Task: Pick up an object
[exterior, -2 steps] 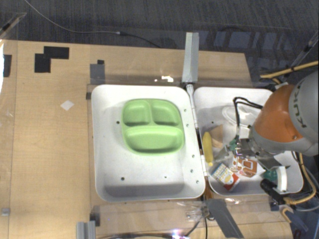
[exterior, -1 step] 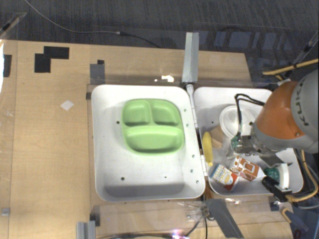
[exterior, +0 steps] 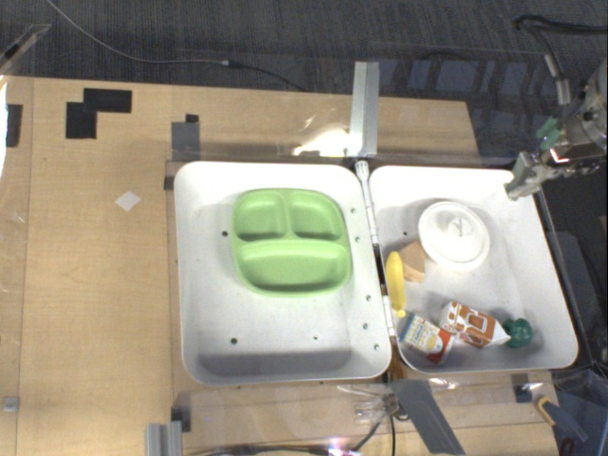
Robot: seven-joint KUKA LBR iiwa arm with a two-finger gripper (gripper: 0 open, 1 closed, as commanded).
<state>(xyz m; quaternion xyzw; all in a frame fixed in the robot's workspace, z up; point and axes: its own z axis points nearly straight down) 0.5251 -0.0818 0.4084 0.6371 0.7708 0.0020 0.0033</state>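
From the overhead camera: right bin point(exterior: 546, 245) in the right half of the frame, crowded with candidates for picking. White round lid or bowl point(exterior: 454, 232) near its middle, probably light, smooth and slippery, best taken across the rim. Tan lump point(exterior: 413, 262) just left of it, partly tucked under, maybe soft. Yellow banana-like piece point(exterior: 395, 284) lying along the bin's left wall, awkward so near the wall. Two small cartons point(exterior: 448, 330) at lower centre, touching or overlapping, likely light and stiff, easiest across the flat sides. Green knob point(exterior: 518, 332) just to their right, small, apt to roll. Left bin point(exterior: 195, 283) carrying a green divided plate point(exterior: 290, 238). Gripper point(exterior: 525, 177) at the right bin's upper right corner, above the rim, nothing seen between it; open or clenched cannot be told, detail too small and blurred. Arm cut off by the frame's right side.
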